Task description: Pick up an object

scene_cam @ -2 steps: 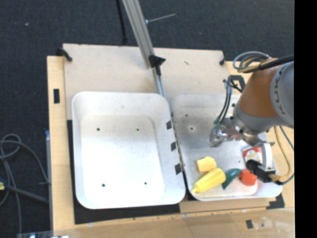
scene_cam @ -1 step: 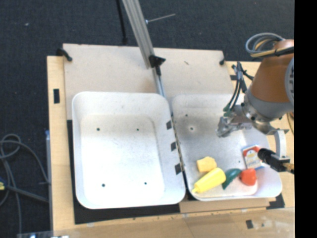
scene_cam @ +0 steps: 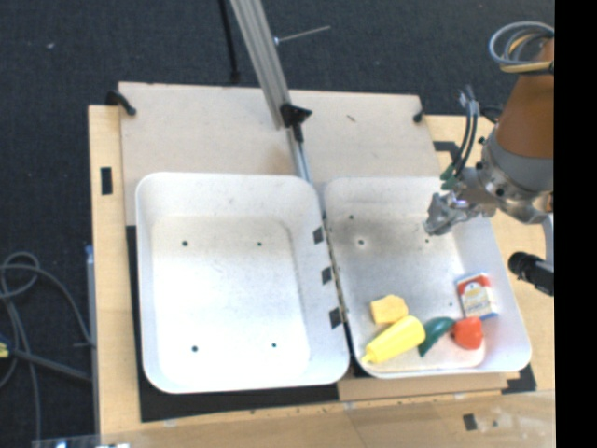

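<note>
my gripper [scene_cam: 440, 215] hangs at twelve o'clock of the right bin [scene_cam: 373, 250]; whether spread or pressed, i cannot tell; the yellow block [scene_cam: 388, 308] lies towards seven o'clock, untouched.

Right bin [scene_cam: 373, 203]: block [scene_cam: 388, 308], corn [scene_cam: 393, 340], carton [scene_cam: 475, 297], tomato [scene_cam: 468, 333] along near edge; hand [scene_cam: 438, 218] above.

Your grey arm [scene_cam: 522, 161] with its orange band reaches in from the right, wrist bent leftward; the hand [scene_cam: 438, 215] points down-left, hovering low.
</note>
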Available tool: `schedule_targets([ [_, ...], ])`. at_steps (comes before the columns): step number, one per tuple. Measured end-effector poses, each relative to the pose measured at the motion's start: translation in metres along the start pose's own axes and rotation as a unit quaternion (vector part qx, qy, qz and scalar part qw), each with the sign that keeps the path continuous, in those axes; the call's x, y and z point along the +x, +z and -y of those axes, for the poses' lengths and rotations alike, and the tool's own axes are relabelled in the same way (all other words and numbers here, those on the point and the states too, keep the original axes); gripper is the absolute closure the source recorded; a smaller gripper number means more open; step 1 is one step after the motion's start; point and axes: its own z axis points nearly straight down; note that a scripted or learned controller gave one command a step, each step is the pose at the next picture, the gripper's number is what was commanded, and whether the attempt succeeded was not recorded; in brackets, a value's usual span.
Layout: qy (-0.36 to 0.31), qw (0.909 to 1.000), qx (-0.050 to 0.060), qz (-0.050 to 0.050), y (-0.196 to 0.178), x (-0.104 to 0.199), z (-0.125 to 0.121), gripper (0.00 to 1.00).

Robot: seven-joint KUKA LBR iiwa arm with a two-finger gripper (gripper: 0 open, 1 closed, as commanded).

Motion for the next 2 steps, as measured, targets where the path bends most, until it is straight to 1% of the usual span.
schedule_targets([
  [1, -0.002, 1.0000, 0.003, -0.001, -0.002, 0.056, 0.001, 1.00],
  [2, -0.001, 1.0000, 0.004, -0.001, 0.015, 0.106, 0.011, 1.00],
])
